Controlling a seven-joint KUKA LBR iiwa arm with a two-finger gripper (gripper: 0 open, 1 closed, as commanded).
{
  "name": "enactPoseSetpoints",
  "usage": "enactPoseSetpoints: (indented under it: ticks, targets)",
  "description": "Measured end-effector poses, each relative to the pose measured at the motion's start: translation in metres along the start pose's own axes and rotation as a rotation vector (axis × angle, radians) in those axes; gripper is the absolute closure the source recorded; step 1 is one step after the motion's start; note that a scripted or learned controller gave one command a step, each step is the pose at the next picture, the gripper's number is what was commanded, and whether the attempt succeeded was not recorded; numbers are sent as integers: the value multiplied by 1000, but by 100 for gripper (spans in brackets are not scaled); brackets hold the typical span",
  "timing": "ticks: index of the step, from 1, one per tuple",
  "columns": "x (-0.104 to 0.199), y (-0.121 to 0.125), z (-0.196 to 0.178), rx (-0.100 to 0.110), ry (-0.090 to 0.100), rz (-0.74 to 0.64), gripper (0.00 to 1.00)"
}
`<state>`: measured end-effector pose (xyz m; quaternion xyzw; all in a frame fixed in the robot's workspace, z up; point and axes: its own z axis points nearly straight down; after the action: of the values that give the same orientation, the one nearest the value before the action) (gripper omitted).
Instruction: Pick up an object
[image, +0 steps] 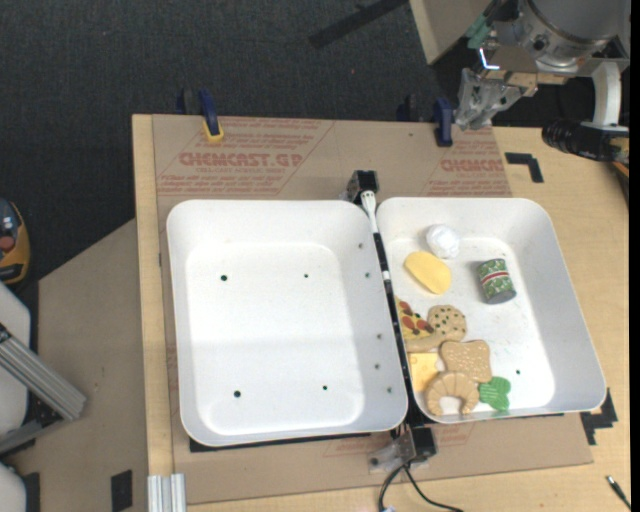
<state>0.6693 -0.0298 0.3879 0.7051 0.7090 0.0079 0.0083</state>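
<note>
camera view: the arm reaches in at the top right corner, wrist pointing down and to the left, with the gripper (478, 100) hanging above the cardboard behind the right bin (560, 300), well apart from everything in it. whether the claw is spread or pressed together cannot be told from here. the objects lie in the right bin: a white ball (441, 239) just behind a yellow piece (428, 271), a green can (494, 280) to their right, and a cookie (447, 321), toast (467, 358), croissant (452, 392) and green piece (495, 393) clustered toward the near edge. the left bin (200, 330) sits alongside.
</note>
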Motion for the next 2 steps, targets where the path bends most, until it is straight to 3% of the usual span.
enactPoseSetpoints:
  ticks: [1, 2]
  targets:
    - [67, -5, 64, 30, 4, -1, 100]
    - [62, -4, 50, 21, -1, 4, 100]
